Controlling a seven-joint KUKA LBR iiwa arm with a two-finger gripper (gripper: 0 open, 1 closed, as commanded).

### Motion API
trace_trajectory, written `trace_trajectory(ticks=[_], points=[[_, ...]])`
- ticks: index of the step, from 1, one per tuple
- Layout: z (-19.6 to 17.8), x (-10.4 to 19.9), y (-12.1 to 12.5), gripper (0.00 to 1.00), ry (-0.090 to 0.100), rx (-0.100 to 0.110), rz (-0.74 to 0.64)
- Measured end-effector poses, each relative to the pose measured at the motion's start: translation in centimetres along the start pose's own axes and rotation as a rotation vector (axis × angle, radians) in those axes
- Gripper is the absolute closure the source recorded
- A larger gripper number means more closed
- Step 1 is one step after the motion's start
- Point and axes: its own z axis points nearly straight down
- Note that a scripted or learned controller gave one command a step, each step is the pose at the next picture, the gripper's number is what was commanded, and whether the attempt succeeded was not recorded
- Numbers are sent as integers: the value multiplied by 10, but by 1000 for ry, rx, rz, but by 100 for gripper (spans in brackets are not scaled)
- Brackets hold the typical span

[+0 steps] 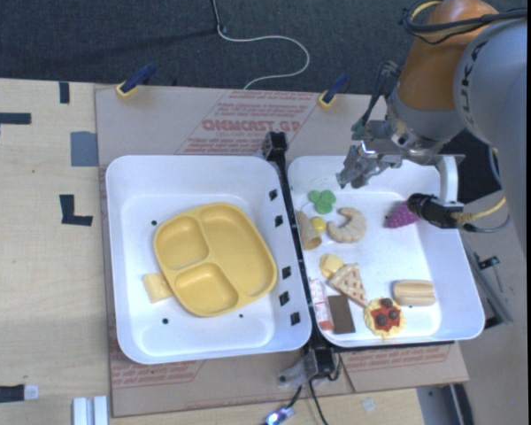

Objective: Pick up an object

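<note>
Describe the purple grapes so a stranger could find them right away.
Look in the right-hand white bin, the one full of toy food. Along its far right side lie the purple grapes, the only purple item, apart from the tan crescent pastry to their left.

Red printed lettering ran across the brown cardboard sheet point(248, 122) beyond the bins, upside down, too blurred to read.
</note>
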Motion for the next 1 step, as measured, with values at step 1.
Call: trace_trajectory(ticks=[1], points=[[5,8,15,100,0,0,0]])
